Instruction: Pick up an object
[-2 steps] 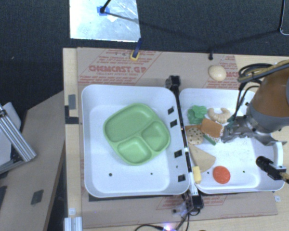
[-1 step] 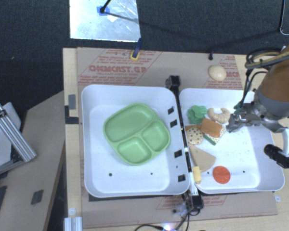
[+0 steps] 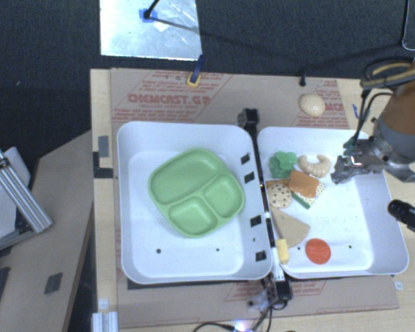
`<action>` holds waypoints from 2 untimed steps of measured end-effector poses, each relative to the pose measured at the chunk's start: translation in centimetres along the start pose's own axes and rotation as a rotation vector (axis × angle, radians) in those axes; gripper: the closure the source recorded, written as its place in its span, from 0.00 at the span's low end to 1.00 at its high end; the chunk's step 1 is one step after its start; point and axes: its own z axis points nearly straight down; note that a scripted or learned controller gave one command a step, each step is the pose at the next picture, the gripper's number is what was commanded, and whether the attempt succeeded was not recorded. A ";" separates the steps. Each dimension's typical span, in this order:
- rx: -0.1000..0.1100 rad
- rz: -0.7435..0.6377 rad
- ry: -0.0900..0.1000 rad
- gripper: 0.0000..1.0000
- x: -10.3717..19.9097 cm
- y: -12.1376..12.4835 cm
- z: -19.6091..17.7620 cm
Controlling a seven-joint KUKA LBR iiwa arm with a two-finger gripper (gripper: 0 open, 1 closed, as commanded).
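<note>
Green tray (image 3: 197,192) in left bin (image 3: 135,185), toy foods (image 3: 301,185) in right bin (image 3: 373,234)

The bench (image 3: 214,92) is covered with brown cardboard that has red writing on it. Two white bins sit on it side by side, the left bin (image 3: 135,206) and the right bin (image 3: 373,234), touching in the middle. A small tan bun (image 3: 312,104) lies on the cardboard behind the right bin.
</note>
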 end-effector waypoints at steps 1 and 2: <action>0.003 -0.006 0.003 1.00 6.1 -1.2 -0.5; 0.004 -0.006 0.003 1.00 11.3 -2.0 0.7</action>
